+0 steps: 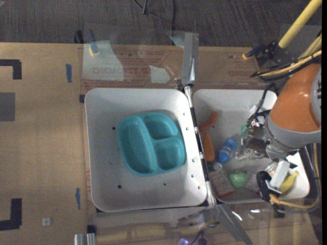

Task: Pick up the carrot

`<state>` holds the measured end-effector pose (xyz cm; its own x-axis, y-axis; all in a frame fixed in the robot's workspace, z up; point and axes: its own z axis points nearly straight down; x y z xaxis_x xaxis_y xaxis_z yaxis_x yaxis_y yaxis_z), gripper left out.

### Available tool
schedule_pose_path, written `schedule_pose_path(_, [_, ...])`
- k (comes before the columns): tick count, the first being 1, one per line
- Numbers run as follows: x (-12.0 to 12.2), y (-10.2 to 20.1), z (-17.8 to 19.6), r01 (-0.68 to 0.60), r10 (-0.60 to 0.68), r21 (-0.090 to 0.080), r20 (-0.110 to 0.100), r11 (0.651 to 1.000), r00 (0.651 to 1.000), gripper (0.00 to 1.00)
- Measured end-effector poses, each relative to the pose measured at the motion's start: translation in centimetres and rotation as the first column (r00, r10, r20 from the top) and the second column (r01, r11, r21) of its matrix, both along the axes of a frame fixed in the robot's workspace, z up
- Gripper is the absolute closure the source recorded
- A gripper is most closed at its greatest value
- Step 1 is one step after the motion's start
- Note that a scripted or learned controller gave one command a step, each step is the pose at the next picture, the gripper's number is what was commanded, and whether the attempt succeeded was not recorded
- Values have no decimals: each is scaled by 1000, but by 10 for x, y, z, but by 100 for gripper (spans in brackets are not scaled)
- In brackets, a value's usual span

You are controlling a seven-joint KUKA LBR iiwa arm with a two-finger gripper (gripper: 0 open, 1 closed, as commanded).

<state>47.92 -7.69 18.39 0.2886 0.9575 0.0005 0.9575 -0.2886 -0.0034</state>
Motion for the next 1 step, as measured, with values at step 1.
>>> schedule_pose_path(1, [0, -23, 12, -386, 386, -2, 3, 923, 923, 100])
